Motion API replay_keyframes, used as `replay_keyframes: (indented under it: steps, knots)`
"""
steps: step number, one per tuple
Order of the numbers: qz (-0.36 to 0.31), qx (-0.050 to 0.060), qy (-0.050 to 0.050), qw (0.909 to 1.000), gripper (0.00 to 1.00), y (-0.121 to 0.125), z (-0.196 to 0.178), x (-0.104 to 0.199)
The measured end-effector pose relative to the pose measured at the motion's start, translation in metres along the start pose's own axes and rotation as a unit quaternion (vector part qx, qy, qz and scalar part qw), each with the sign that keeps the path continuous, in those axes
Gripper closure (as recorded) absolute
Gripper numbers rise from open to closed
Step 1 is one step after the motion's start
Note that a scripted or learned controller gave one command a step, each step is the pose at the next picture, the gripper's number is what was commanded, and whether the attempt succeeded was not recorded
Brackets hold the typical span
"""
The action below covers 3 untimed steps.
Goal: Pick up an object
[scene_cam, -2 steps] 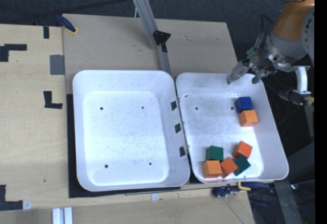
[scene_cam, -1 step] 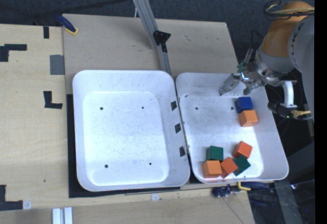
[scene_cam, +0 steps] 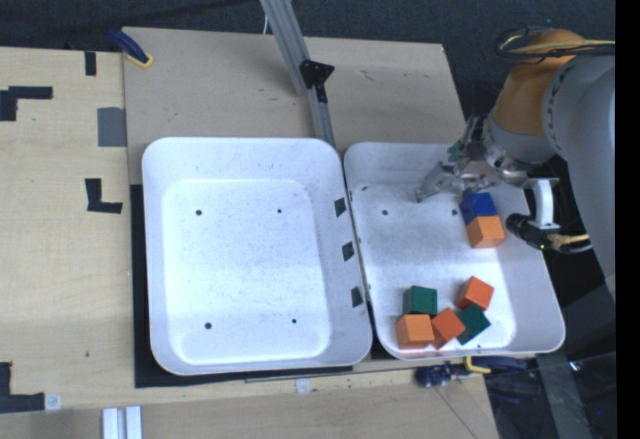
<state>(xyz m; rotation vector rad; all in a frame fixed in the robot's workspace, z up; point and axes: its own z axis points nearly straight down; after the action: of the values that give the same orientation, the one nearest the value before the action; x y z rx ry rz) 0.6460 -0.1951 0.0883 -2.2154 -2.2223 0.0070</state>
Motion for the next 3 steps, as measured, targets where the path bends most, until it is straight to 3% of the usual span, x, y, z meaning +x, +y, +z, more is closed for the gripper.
replay_keyframes:
  steps: [1, 3]
  knots:
    - [-0.001, -0.002, 0.000, 1.0000, 1.00, 0.001, -0.014, 0.000]
    - [0.000, -0.006, -0.001, 1.0000, 1.00, -0.002, -0.129, -0.001]
